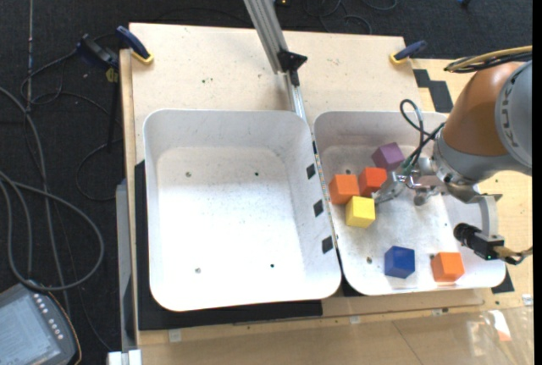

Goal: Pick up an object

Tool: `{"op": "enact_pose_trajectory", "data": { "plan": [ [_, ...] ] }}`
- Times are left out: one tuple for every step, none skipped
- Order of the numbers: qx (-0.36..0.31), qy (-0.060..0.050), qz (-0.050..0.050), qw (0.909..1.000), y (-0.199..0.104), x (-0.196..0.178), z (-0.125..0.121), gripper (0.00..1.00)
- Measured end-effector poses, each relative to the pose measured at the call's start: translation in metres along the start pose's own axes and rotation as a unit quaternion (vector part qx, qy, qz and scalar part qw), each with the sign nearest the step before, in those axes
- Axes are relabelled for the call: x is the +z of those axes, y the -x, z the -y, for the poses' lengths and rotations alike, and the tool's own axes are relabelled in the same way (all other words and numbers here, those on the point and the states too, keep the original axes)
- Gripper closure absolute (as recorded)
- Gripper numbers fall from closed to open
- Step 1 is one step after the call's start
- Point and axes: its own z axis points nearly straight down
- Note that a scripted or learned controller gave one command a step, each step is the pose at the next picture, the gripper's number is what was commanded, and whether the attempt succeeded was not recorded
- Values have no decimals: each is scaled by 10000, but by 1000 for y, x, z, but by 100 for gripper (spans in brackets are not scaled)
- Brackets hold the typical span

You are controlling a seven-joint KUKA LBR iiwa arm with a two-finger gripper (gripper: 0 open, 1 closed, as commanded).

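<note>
Blocks (359, 210) cluster beside the gripper (391, 190), whose grip state I cannot make out.

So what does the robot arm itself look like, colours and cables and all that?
The arm is bulky and rounded, with a broad orange band over a grey shell. Black cables loop off it near the wrist, and a yellowish cable runs along its top edge. The gripper is a small metallic silver assembly, with a black fitting hanging below the wrist.
</note>
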Motion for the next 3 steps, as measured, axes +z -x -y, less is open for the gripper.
{"op": "enact_pose_trajectory", "data": {
  "plan": [
    [0, 22, 5, 10000, 0, 7, 0, 0],
    [2, 37, 9, 10000, 0, -4, -1, 100],
    [-13, 64, 19, 10000, 4, -68, -2, 100]
  ]
}}
